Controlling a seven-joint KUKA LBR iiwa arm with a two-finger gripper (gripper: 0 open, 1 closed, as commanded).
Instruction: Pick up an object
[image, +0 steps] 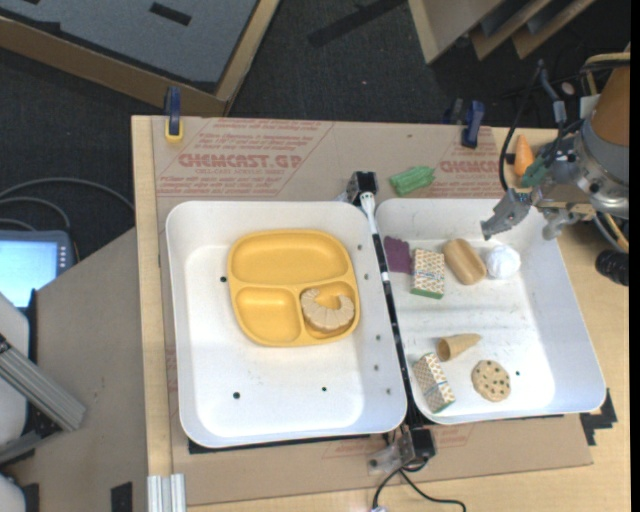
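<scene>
My gripper (523, 224) hangs over the far edge of the right bin (560, 330), its fingers spread apart with nothing between them; it is open. Just below it lie a white ball (502, 262) and a tan bread roll (464, 261). Further left are a small patterned box (428, 273) and a purple piece (397, 255). Near the front of this bin are a waffle cone (457, 346), a cookie (491, 380) and a second patterned box (434, 382).
The left bin (200, 380) holds a yellow divided tray (290, 262) with a bagel-like ring (328, 308) in its right compartment. A green object (412, 180) lies on the bench behind the bins. Blue clamps (471, 122) stand at the board's far edge.
</scene>
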